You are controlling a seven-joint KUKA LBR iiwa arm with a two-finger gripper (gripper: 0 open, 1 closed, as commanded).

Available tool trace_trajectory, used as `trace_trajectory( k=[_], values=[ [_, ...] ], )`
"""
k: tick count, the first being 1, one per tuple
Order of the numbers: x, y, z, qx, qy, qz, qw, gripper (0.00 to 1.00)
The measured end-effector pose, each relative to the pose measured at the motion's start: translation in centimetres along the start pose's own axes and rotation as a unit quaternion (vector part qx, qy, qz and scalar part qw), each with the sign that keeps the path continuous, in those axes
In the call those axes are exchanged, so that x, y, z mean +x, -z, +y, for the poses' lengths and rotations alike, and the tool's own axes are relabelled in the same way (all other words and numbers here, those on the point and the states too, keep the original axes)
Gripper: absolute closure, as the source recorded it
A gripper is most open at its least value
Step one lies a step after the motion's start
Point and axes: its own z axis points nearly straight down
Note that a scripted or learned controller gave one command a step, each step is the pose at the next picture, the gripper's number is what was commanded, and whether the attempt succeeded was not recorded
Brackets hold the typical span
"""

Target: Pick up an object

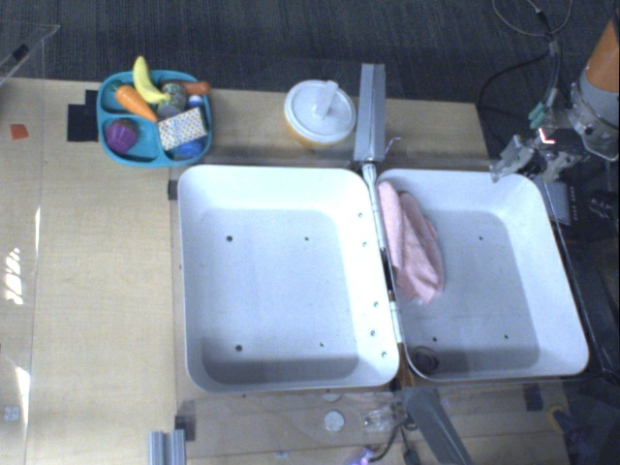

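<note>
1. Camera view, overhead at a slant: two shallow white bins sit side by side on a pale wooden bench, the left bin (276,279) and the right bin (504,289) meeting at a narrow seam between them.
2. A pink cloth (412,245) lies crumpled inside the right bin, pressed along its left wall close to the seam, running from the bin's far edge toward its middle.
3. A small dark object (424,361) rests in the near left corner of the right bin; it is too small and shadowed to identify.
4. The grey arm (601,95), its orange band showing at the frame's upper right, hangs over the far right corner of the right bin.
5. The gripper (528,158) sits just beyond that bin's far right rim, well apart from the cloth; whether it is apart or together cannot be told from this angle, and nothing is seen in it.
6. Beyond the bins, a blue divided tray (108,148) holds toy food, including a banana (147,83) and a carrot (134,102), while a white-lidded round container (320,111) stands near a grey metal post (369,114).
</note>
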Motion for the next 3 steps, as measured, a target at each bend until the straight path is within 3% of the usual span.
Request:
trace_trajectory(
  k=[1,2,3],
  values=[
    [2.8,-15.6,-4.7,0.000,-0.009,0.000,1.0000,0.00],
    [-1.2,-8.3,1.2,-0.002,0.057,-0.001,0.9984,0.00],
    [7.4,-15.5,-1.8,0.000,0.103,0.000,0.9947,0.00]
  ],
)
